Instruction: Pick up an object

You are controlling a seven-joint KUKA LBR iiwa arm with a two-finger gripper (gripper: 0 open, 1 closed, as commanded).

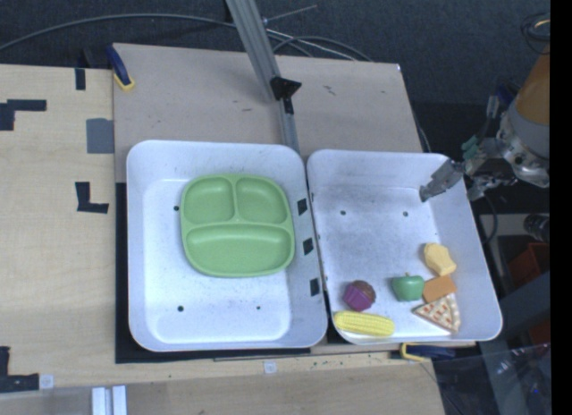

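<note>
The arm comes in from the 3 o'clock side of the view, and its orange band shows at about 2 o'clock, near the edge. Below the band the grey wrist is bent toward 9 o'clock and carries the gripper [444, 181], which points down and to the left. One dark finger [435, 184] is seen as a thin slanted bar; the state of the gripper cannot be read from this angle

We see a green divided plate [238, 225] in the left bin [143, 225], with a metal pole [255, 38] crossing the bench's far edge.
</note>
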